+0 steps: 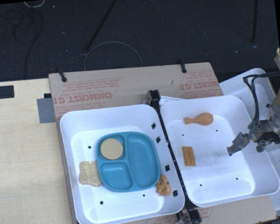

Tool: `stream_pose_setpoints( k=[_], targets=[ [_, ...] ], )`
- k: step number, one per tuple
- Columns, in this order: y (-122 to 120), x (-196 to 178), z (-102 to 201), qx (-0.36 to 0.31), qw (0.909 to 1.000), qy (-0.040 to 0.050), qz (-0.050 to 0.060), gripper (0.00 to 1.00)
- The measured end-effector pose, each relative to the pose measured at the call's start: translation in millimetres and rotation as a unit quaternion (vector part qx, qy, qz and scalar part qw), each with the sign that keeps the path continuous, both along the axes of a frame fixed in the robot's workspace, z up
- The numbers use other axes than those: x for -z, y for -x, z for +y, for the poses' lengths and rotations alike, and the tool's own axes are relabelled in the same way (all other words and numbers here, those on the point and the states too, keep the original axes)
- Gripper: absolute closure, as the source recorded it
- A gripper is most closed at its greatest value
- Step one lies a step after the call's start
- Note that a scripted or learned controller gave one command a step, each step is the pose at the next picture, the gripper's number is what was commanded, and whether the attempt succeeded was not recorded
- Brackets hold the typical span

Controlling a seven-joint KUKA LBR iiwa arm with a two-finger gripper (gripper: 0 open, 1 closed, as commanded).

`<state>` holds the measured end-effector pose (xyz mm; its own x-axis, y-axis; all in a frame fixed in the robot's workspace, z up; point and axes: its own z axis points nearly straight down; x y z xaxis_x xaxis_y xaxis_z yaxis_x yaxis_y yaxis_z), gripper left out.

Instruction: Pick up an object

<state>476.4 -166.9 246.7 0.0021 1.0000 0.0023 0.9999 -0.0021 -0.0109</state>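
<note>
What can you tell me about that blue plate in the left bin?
The blue plate looks like smooth plastic, with rounded corners and three compartments: one long one on its right side and two smaller ones on its left. A round tan patty lies in the upper left compartment. The plate rests flat on the floor of the left bin, turned slightly askew. A pale biscuit-like piece sits against its left edge, and a small brownish lump sits at its lower right corner.

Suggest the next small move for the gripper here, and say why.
Probably shift the gripper left toward the brown rectangular block in the right bin. It sits at the bin's right side holding nothing, and the block lies nearest, flat and apart from the drumstick-shaped piece.
</note>
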Motion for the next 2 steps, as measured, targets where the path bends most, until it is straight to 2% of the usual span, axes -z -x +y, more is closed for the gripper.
stream_pose_setpoints(
  k=[1,2],
  targets=[
    [-2,-4,0,-0.001,1.0,0.0012,-0.005,0.0],
    [-8,42,5,-0.001,1.0,-0.0002,-0.002,0.0]
  ],
)
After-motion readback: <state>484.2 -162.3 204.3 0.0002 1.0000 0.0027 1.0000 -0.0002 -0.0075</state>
